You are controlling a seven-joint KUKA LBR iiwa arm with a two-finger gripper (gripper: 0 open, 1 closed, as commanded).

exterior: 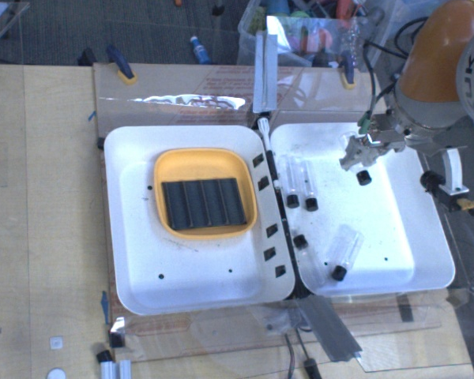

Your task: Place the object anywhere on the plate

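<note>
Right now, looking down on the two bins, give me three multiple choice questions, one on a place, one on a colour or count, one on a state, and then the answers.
1. Where is the yellow plate?
A. in the left bin
B. in the right bin
C. on the bench outside the bins

2. What colour are the caps of the clear vials?
A. red
B. black
C. white

3. How does the dark ridged block sit?
A. standing on end in the right bin
B. lying flat on the plate
C. hanging from the claw

Answers: 1 A, the plate rests inside the left bin. 2 B, each vial ends in a black cap. 3 B, the block lies flat on the plate, far from the claw over the right bin.
</note>
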